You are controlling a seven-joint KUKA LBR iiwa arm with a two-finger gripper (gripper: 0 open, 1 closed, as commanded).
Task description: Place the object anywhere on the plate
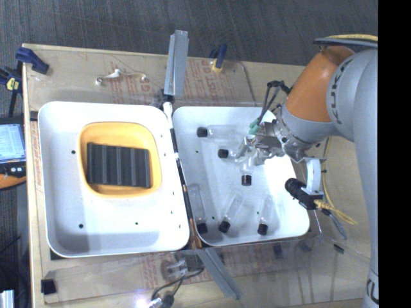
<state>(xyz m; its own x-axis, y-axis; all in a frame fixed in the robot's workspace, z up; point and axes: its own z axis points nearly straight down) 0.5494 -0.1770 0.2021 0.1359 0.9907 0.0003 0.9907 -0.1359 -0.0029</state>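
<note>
Camera view, looking down at a slant. Two white bins side by side on the bench: left bin [58,223] bearing a yellow plate [119,133] with a dark ribbed insert [119,165] lying across its middle; right bin [295,226] scattered with clear plastic tubes with black caps. One tube [215,132] at the far left of that bin, another cap [223,153] just nearer, three more tubes along the near edge with caps at [202,227], [224,225] and [262,228].

Arm [321,95] reaching in from the right, orange band above the wrist. Gripper [252,154] low over the middle of the right bin, among glinting clear plastic. A tube [246,172] right beneath it, its black cap toward the near side; touching or merely close, cannot tell. Fingers lost in glare and clear plastic, so wide or narrow, holding or not: cannot tell.

Judgement on handling: tubes likely very light, stiff, smooth and slippery, round enough to roll on the bin floor or squirt out of a pinch. Hard to see against white, too. Best taken across the body near its middle, fingers square to the long axis, rather than at the cap end, where a grip would probably tip it. Plate well apart to the left, across both bin walls; ribbed insert likely helpful for stopping a roll once set down.
</note>
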